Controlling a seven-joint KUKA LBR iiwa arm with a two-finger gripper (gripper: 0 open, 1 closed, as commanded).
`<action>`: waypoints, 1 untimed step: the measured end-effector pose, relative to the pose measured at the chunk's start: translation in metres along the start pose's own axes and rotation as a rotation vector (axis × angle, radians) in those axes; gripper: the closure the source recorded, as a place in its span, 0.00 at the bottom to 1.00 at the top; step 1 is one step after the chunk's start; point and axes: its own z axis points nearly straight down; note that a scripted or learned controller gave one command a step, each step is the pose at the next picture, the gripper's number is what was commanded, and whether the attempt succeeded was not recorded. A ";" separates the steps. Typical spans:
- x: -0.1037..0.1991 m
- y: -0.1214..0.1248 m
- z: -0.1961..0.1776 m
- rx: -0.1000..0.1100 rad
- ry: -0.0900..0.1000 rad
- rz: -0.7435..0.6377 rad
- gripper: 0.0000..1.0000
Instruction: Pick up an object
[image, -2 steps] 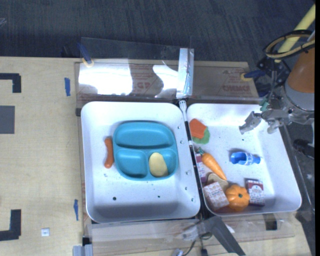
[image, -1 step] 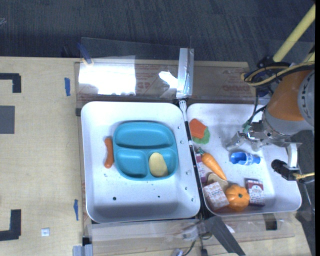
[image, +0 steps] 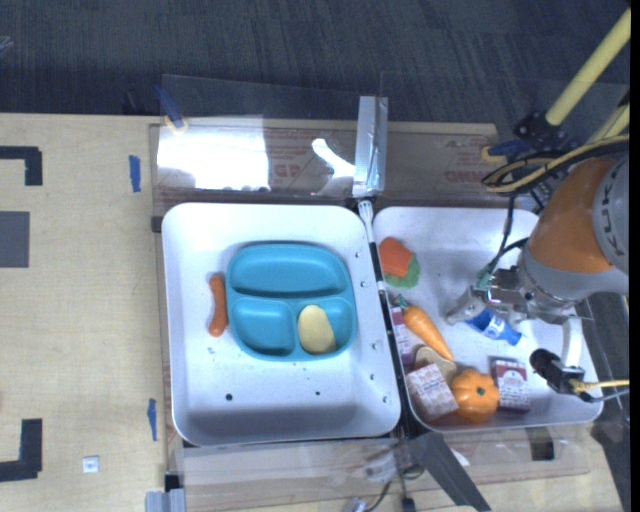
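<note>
At the far left of the frame the wooden bench (image: 70, 330) lies bare apart from black corner marks and bits of blue tape. Next comes the left bin (image: 190, 390), which holds a blue divided tray (image: 285, 280) near its centre; a yellowish potato-like toy (image: 316, 328) sits in the tray's lower right compartment, and an orange sausage-shaped toy (image: 216, 304) lies just beside the tray's left edge, on the bin floor.

Across the divider, the right bin (image: 450, 235) carries the loose objects that the task can draw on. They crowd its left and lower part: a red-and-green vegetable toy (image: 397, 260) at the upper left, a carrot (image: 428, 332) slanting below it, a small printed box (image: 430, 388) and an orange pumpkin (image: 475, 393) touching each other near the lower rim, and a second small carton (image: 510, 380) just right of the pumpkin.

Further right, the gripper (image: 492, 310) hangs low over the middle of this bin, with a blue-and-white item (image: 496, 326) directly under it. Whether its jaws are apart or together I cannot tell, nor whether that item is caught. Judging from the pose, the arm (image: 580, 225) is lowered there to try for this separate piece, which stands clear of the crowded cluster and so looks the easier target.
</note>
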 end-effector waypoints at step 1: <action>0.000 0.001 -0.011 -0.004 0.001 0.002 1.00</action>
